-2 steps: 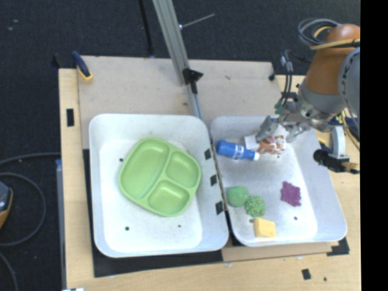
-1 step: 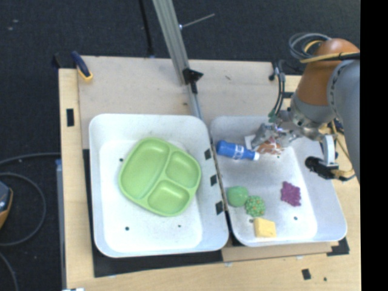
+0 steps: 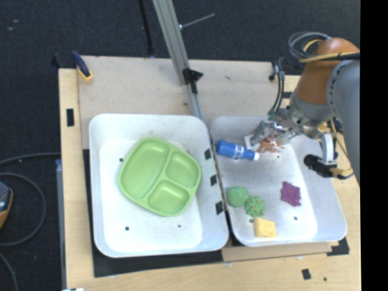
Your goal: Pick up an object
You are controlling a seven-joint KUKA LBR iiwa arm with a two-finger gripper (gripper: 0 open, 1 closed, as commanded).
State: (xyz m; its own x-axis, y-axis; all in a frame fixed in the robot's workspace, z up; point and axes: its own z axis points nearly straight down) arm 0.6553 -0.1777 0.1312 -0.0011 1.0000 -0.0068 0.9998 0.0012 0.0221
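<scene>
In the right bin (image 3: 315, 223) lie a blue bottle with a white cap (image 3: 235, 151), a green ball (image 3: 237, 194), a green broccoli piece (image 3: 255, 206), a yellow cheese wedge (image 3: 264, 227) and a purple grape cluster (image 3: 291, 193). My gripper (image 3: 268, 139) is down at the bin's upper part, just right of the bottle's white cap. An orange-and-white item (image 3: 271, 144) sits right under the gripper's tip. Whether anything is held cannot be made out.
The left bin (image 3: 109, 229) holds a light green divided plate (image 3: 160, 176). A metal pole (image 3: 174, 35) slants up from between the bins at the back. The arm's orange band (image 3: 318, 77) and cables (image 3: 330, 156) overhang the right bin's far right corner.
</scene>
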